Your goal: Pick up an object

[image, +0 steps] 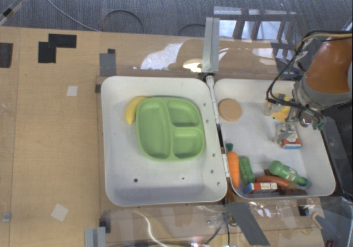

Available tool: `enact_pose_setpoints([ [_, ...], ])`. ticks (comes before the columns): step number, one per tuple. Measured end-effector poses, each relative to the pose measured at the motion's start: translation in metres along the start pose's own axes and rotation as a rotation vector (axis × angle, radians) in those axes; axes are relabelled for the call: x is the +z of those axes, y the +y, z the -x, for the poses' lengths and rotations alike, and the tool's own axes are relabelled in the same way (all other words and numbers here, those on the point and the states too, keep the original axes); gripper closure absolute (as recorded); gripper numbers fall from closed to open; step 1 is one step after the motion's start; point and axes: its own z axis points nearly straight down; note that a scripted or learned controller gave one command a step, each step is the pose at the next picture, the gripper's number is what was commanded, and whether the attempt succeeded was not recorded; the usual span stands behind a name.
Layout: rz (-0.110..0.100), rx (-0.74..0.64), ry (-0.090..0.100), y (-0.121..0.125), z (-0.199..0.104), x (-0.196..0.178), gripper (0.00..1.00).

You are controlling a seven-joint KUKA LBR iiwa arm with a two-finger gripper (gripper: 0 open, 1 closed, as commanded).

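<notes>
My gripper point(287, 129) hangs over the right part of the right bin point(328, 182), below the orange-banded wrist. Directly under its tip sits a small white, red and blue carton point(291, 142); I cannot see whether the two are touching. A yellow item point(282, 112) lies just behind the gripper, partly hidden by the arm. Farther left in the same bin lies a round tan disc point(230, 110). Along the bin's front are a carrot point(234, 167), a green pickle point(246, 169), a green bottle point(287, 173), a brown sausage point(274, 180) and a red box point(261, 187).
The left bin point(118, 185) holds a green divided plate point(168, 128) with a banana point(132, 109) tucked at its left edge. A metal post point(210, 44) rises behind the wall between the bins. Black cables point(278, 83) loop beside the wrist.
</notes>
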Motion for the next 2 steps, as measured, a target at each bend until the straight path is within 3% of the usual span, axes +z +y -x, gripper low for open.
enact_pose_setpoints([
  [1,-0.004,-0.003,-0.018,0.0006,0.0055,-0.0168,1.0],
  [2,-0.003,-0.004,-0.017,0.0007,0.0051,-0.016,0.0],
])
